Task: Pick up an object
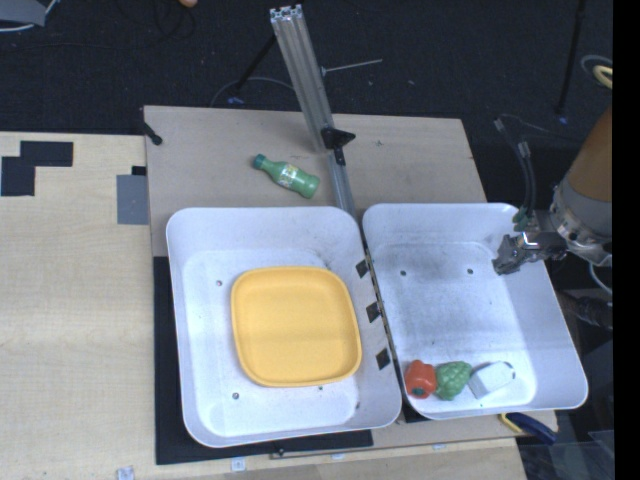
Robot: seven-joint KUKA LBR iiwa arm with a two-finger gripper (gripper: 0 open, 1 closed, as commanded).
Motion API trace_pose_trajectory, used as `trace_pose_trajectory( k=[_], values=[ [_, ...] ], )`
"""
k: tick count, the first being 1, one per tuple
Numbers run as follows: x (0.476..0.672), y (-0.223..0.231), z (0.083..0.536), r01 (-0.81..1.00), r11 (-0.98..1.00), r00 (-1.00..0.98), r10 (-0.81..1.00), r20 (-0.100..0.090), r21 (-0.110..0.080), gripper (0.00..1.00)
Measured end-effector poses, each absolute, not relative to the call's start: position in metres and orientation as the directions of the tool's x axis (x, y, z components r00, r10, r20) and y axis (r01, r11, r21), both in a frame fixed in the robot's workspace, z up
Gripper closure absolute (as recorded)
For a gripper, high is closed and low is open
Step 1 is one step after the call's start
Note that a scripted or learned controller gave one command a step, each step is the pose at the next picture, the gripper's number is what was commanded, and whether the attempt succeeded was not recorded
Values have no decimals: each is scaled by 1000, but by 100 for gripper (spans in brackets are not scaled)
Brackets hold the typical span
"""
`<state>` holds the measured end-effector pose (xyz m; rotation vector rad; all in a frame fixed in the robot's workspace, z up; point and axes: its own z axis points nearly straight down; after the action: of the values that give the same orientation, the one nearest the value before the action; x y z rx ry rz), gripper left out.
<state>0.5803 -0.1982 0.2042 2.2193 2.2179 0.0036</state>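
Observation:
In the right bin (470, 298), along its near wall, lie a red pepper-like toy (420, 378), a green bumpy toy (452, 379) and a small white-grey block (490, 379), close together. A yellow square plate (295, 325) rests in the left bin (200, 268). My gripper (510, 256) hovers at the right bin's far right edge, well away from the toys, with nothing seen in it. Its fingertips are too small and dark to read.
A green bottle (286, 175) lies on the bench behind the left bin. An aluminium post (310, 78) rises slanted behind the bins. Black clips (372, 311) sit along the wall between the bins. Wooden panel at left.

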Motion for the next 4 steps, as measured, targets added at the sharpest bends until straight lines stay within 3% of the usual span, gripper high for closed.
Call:
trace_pose_trajectory(
  k=[1,4],
  values=[
    [561,-147,206,1000,3,-3,1000,1,0,100],
    [539,6,229,1000,3,-3,1000,1,0,100]
  ],
)
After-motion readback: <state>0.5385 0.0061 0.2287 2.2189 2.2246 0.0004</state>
